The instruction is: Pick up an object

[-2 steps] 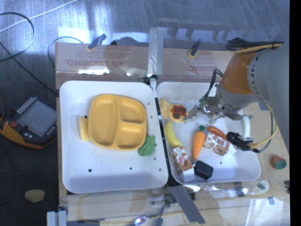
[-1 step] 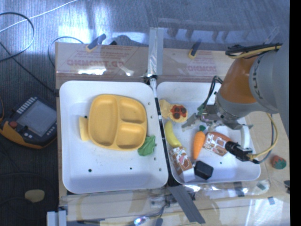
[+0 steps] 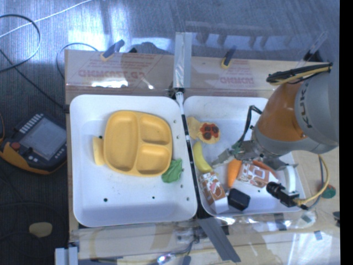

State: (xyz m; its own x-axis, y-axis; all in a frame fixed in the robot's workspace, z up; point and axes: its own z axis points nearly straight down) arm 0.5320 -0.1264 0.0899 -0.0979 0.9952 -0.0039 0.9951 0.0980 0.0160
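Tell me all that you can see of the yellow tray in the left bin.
The yellow tray looks like glossy plastic, with rounded corners and three compartments: one long at the left, two smaller at the right. It lies flat, slightly turned, in the left bin. A green leafy piece touches its lower right corner; a pale yellow piece pokes out from under its left edge.

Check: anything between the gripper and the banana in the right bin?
Nothing visible. The gripper hangs low in the right bin, just right of the banana, with bare bin floor between them. The carrot lies below that line.

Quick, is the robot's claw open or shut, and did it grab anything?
Gripper: cannot be told; it sits low in the right bin beside the carrot.
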